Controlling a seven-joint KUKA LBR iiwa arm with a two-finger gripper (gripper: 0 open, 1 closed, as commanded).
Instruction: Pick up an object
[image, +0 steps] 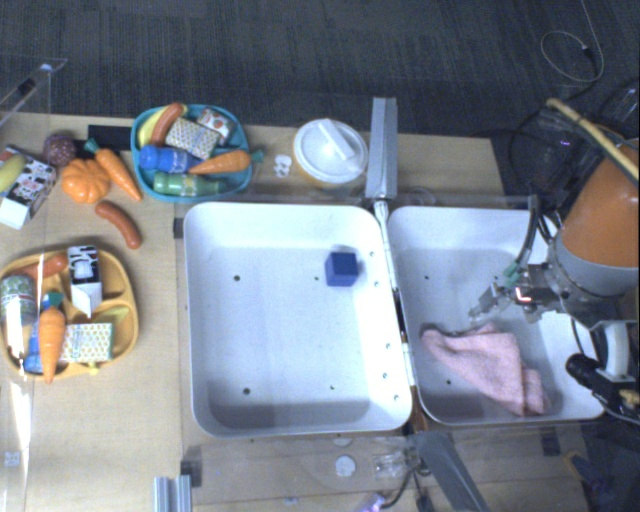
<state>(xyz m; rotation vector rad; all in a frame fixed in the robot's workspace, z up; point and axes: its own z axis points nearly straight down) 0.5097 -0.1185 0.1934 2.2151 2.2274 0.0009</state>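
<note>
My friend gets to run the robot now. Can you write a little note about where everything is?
Gripper: low in the right bin, just above the pink cloth; its fingers are too blurred to read.
Things: the pink cloth lies crumpled at the right bin's near side. The blue block sits alone in the left bin, near its far right part.
Done: nothing visibly picked up.
Left: grasp an object and lift it, probably the cloth, being closest.

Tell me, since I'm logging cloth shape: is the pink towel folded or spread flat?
Bunched, not flat: the pink towel lies rumpled with raised folds in the right bin.
</note>
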